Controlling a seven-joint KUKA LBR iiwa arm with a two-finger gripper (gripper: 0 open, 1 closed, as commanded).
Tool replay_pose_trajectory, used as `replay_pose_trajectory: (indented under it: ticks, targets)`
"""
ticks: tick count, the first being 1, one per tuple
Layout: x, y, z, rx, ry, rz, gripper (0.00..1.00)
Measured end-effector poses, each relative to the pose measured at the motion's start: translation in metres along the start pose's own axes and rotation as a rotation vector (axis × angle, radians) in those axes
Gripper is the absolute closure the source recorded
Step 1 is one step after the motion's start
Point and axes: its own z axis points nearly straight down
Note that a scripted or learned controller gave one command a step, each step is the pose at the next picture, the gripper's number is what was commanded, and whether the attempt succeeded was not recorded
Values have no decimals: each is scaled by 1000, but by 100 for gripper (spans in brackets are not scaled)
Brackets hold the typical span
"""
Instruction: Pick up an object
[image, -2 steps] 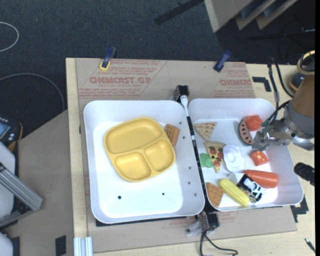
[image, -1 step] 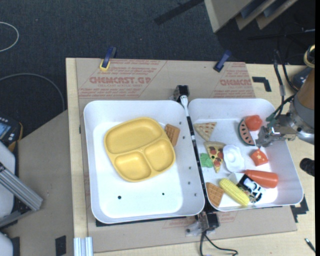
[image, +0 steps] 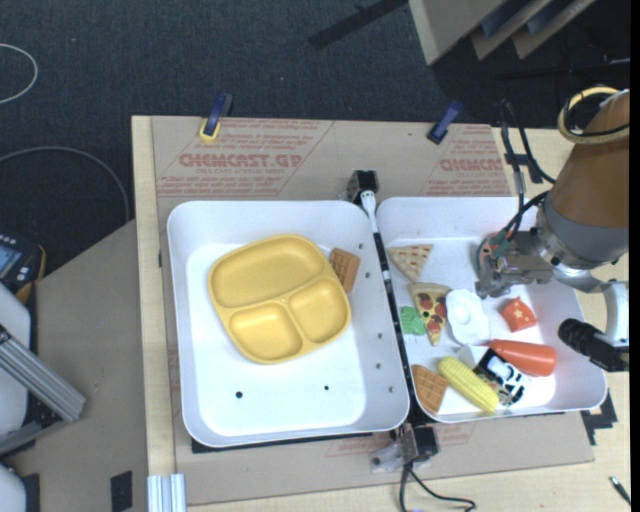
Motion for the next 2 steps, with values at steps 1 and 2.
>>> replay_pose_trajectory:
  ticks: [1, 2]
  targets:
    - [57, -13, 3, 1, 1, -1, 100]
    - [110, -8, 3, -2, 0, -2, 100]
